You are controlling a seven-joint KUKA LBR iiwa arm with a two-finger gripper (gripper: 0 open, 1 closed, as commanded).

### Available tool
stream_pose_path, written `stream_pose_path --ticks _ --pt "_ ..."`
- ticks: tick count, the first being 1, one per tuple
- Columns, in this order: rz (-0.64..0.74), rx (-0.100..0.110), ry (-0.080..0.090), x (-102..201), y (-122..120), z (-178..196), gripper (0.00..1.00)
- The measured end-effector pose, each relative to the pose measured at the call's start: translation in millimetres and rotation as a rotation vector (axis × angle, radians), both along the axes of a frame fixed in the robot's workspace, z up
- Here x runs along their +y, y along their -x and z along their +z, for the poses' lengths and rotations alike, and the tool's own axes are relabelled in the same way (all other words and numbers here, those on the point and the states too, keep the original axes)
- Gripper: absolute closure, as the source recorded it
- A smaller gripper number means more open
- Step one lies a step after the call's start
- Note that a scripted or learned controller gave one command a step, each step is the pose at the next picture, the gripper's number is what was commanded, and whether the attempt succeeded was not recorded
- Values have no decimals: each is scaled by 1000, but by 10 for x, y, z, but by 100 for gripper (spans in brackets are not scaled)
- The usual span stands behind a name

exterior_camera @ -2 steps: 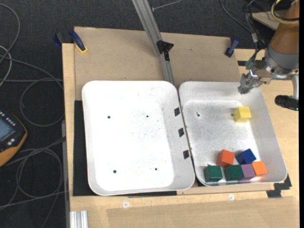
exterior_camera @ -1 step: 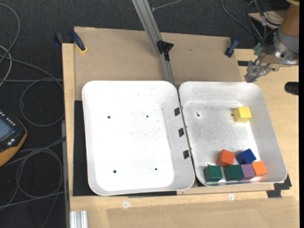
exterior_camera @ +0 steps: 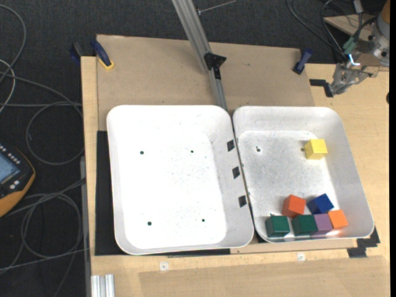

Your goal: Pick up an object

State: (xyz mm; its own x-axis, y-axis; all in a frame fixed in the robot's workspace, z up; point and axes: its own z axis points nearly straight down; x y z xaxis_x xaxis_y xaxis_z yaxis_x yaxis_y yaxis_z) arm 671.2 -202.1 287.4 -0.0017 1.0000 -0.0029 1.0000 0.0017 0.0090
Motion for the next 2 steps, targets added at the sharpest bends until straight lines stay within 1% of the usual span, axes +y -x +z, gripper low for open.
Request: stream_pose_path --ticks 1,2 --pt "4 11 -5 597 25 -134 100" --pt "5 9 -5 1131 -37 -91 100"
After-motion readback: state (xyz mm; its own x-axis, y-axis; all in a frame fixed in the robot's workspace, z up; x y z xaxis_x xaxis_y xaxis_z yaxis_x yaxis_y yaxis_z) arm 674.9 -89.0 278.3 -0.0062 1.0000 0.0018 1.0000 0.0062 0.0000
